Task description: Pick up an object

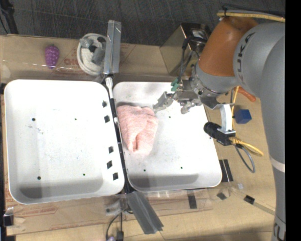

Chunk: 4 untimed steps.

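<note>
Bench (pixel 140 59) takes up most of the frame, brown top w/ two shallow white bins side by side. Arm (pixel 261 49) is next biggest: grey bulk down the right side, orange band at upper right, reaching in toward centre. Left bin (pixel 55 134) fills the left half of the frame, bare white floor w/ a few dark dots. Right bin (pixel 190 154) sits just beside it at centre, sharing a divider w/ black clips.

Pink cloth (pixel 136 125) lies crumpled in the right bin's left part, up against the divider, towards the upper half of that bin. It's flat on the bin floor, folds running lengthwise.

Gripper (pixel 163 103) hangs over the upper part of the right bin, pointing left; its tip is at the cloth's upper right corner, right by the edge. Can't tell from here how far the fingers are spread, and nothing can be made out held between them.

Smaller bits: white roll of cord or tape (pixel 90 51) at upper left-centre behind the bins, beside a grey metal bar. Blue block (pixel 243 116) at right, by the arm. Purple knobbly thing (pixel 51 55) at upper left on the bench.
</note>
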{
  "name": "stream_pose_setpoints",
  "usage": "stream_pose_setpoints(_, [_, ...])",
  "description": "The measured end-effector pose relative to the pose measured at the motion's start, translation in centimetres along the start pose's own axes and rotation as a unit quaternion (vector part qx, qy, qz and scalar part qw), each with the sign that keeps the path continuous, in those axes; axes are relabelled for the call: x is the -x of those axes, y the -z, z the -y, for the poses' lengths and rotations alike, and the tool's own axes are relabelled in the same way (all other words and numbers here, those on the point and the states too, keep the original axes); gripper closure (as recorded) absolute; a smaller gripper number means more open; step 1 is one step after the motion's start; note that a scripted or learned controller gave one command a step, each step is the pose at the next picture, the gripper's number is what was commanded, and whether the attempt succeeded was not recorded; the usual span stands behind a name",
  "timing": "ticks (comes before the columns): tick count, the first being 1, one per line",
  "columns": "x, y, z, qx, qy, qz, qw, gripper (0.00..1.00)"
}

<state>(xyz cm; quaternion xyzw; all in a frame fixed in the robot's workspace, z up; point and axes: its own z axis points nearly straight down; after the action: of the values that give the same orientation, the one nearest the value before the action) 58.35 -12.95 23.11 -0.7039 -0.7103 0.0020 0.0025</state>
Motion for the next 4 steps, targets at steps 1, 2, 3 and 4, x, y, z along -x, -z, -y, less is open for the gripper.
stream_pose_setpoints(1, [1.1, -10.1, -4.2, 0.0, -0.124, 0.0, 0.9923, 0.0])
stream_pose_setpoints(2, [-0.4, -10.3, -6.8, 0.002, -0.117, -0.001, 0.9932, 0.0])
stream_pose_setpoints(3, [-1.7, -3.9, -4.2, 0.002, -0.114, 0.0, 0.9935, 0.0])
stream_pose_setpoints(4, [3.9, -13.0, -4.8, 0.0, -0.05, 0.0, 0.9988, 0.0])
